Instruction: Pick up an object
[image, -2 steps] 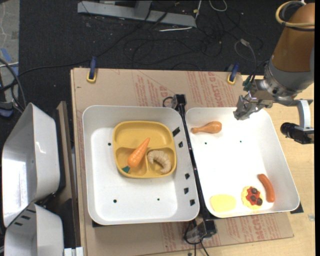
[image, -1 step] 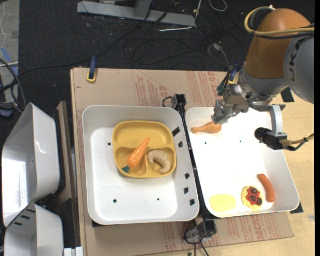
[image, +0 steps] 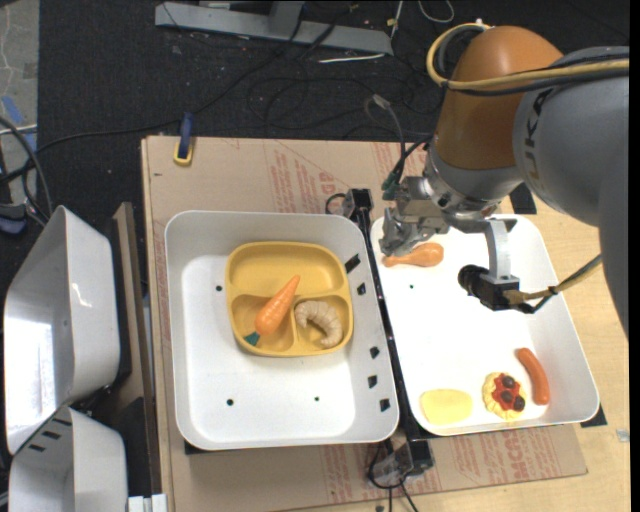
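bins (image: 200, 400): glossy white plastic | plate (image: 250, 262): smooth yellow plastic | bench (image: 260, 160): matt cardboard

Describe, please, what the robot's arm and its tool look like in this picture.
The smooth grey arm carries a glossy rounded orange band above the wrist, with a yellow cable looping over it. Below sits a metallic grey tool, trailed by a thin dark cable; a black part hangs beside it.

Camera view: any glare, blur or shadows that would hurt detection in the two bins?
Camera view: even, bright light; white bins close to blown out, yet the carrot, shrimp and sausage stay sharp; soft shadow under the arm falls near the drumstick; the pincer is slightly soft; the dark background is underexposed.
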